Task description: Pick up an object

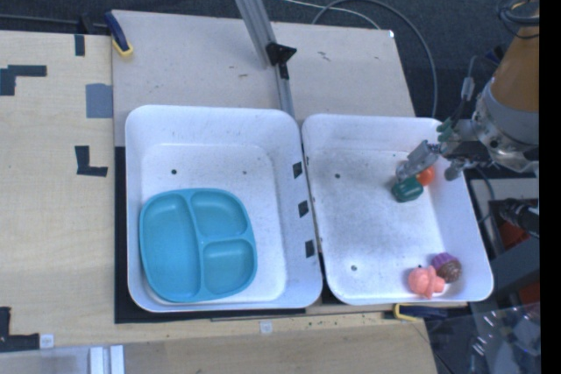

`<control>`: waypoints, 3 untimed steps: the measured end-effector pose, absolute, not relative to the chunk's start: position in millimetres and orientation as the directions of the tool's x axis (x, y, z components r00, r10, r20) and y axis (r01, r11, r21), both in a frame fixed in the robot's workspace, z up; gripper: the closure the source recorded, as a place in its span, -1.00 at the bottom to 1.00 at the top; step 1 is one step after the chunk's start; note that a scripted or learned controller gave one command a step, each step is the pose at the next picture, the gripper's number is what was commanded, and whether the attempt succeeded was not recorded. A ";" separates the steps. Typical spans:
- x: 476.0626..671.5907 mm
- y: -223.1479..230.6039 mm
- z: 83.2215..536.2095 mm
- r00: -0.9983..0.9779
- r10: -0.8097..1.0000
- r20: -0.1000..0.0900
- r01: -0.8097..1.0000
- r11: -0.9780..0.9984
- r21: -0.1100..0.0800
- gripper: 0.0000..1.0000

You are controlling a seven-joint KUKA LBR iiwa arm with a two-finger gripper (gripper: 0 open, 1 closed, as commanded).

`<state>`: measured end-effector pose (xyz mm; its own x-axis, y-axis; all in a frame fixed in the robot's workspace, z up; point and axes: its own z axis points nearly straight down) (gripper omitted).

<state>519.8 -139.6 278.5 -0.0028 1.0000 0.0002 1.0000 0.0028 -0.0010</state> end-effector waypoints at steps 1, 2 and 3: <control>519.8 -139.8 278.5 -0.002 1.000 0.000 1.000 0.002 -0.001 -1.00; 513.9 -130.3 221.8 -0.002 1.000 0.001 1.000 0.002 -0.007 -1.00; 503.5 -127.8 163.0 -0.001 1.000 0.001 1.000 0.001 -0.008 -1.00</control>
